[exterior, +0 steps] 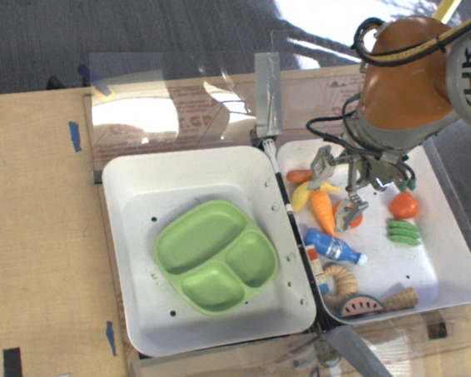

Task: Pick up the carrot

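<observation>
Nearest the lens, at the near rim of the right-hand shallow white bin (pixel 446 203), lie a watermelon-slice toy (pixel 361 304) and a tan, ridged cone-like piece (pixel 400 297), both well clear of the tool. Farther in, the grey two-finger gripper (pixel 355 200) hangs low over that bin, with the small orange, tapered plastic carrot (pixel 323 208) just beside it on the side toward the green divided plate (pixel 217 256) in the neighbouring bin. Whether its jaws are wide or narrow I cannot tell; metal parts and cables overlap there. Nothing is seen between them.

Crowding looks like the main risk. A yellow banana-shaped toy (pixel 306 194) touches the carrot's thick end, and a blue bottle with a white cap (pixel 334 247) lies near its tip, so a closing grasp set slightly off could catch a neighbour or nudge the carrot toward the bin wall. Its smooth, tapering body could also slip out.

The carrot lies flat, pointed end toward the camera, bright orange.
</observation>
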### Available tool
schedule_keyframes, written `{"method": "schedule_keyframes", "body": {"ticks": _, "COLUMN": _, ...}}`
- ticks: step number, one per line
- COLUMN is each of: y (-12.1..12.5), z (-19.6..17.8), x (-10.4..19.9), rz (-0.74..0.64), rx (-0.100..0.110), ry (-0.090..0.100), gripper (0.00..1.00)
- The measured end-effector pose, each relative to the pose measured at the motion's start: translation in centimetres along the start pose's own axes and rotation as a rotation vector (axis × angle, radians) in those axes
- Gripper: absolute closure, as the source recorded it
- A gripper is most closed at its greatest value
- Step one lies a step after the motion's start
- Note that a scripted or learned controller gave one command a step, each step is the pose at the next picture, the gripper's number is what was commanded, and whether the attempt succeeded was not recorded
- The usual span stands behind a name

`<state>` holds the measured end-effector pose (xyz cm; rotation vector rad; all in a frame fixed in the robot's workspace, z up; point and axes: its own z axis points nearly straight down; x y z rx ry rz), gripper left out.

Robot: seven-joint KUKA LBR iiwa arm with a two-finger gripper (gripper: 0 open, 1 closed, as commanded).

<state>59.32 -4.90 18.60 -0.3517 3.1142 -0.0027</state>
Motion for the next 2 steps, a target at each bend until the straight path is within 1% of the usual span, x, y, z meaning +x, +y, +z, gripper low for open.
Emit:
{"method": "schedule_keyframes", "body": {"ticks": 1, "y": -4.5, "z": 9.0, "x": 0.3, "rz": -0.126, "rx": -0.002, "ry": -0.001, "gripper": 0.0}}
{"method": "schedule_keyframes", "body": {"ticks": 2, "y": -4.4, "z": 7.9, "x": 0.1, "rz": -0.126, "rx": 0.0, "ry": -0.008, "gripper": 1.0}}
